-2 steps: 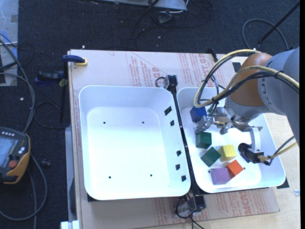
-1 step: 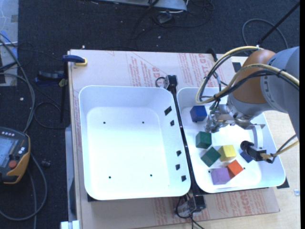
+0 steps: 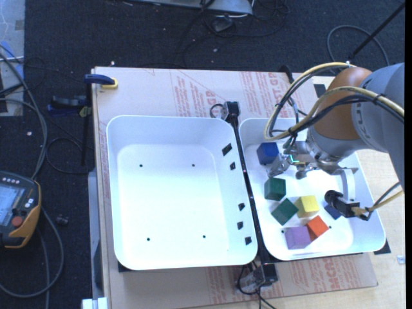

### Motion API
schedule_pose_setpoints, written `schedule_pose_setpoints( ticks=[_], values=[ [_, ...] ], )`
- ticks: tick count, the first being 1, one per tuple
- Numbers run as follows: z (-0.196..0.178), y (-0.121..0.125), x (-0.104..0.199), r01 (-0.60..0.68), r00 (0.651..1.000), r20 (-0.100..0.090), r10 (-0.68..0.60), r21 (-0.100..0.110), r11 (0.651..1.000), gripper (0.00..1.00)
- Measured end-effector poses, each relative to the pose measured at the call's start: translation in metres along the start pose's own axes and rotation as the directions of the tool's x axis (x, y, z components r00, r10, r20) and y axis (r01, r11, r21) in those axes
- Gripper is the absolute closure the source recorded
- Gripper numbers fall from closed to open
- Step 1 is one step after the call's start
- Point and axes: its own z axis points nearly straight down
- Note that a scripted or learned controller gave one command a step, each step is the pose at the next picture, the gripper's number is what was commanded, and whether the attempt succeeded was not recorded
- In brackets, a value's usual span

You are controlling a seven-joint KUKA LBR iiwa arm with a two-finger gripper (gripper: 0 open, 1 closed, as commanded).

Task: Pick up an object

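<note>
Nearest the camera, by the front wall of the right-hand shallow white bin (image 3: 360, 237), a purple block (image 3: 297, 237) and an orange block (image 3: 317, 226) lie side by side. A green block (image 3: 284, 210) and a yellow block (image 3: 308, 205) sit just behind them, and a dark green cube (image 3: 275, 188) lies farther back. The cluster looks tumbled in at random, stock for a program told to pick up any one of them. Over the bin's middle, the two-finger gripper (image 3: 290, 166) of the grey and orange arm hangs between the dark green cube and a blue cube (image 3: 267, 152) near the far left corner, likely lining up on one of the two. Whether its grip is released or clenched cannot be told, and nothing is seen held. The left-hand white bin (image 3: 167, 198) sits alongside, probably as the drop-off. Beyond the bins, red lettering on the pale bench board (image 3: 193, 85) is too skewed to be read.
</note>
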Motion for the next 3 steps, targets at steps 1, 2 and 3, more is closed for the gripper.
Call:
schedule_pose_setpoints(
  ticks=[1, 2, 3],
  values=[
    [0.010, -0.021, 0.032, 0.002, 1.000, -0.001, -0.002, 0.001, 1.000, 0.00],
    [-0.001, -0.020, 0.030, 0.000, 1.000, 0.000, 0.000, -0.001, 1.000, 1.00],
    [0.000, -0.020, 0.030, 0.000, 1.000, 0.000, 0.000, 0.000, 1.000, 0.00]
  ],
)
